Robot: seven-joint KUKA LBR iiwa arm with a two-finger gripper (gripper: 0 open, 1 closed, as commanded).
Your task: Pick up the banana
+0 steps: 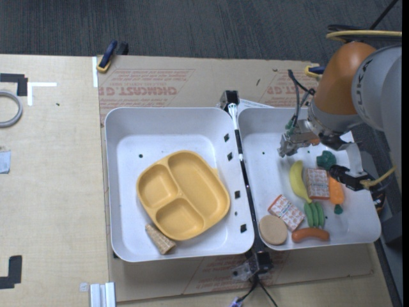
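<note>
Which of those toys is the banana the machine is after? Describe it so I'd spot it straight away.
Look at the right-hand white bin, where the toy food is heaped along its right side. The banana lies at the left edge of that heap, just below the gripper. It is the only plain yellow, curved piece, beside a small printed packet.
</note>
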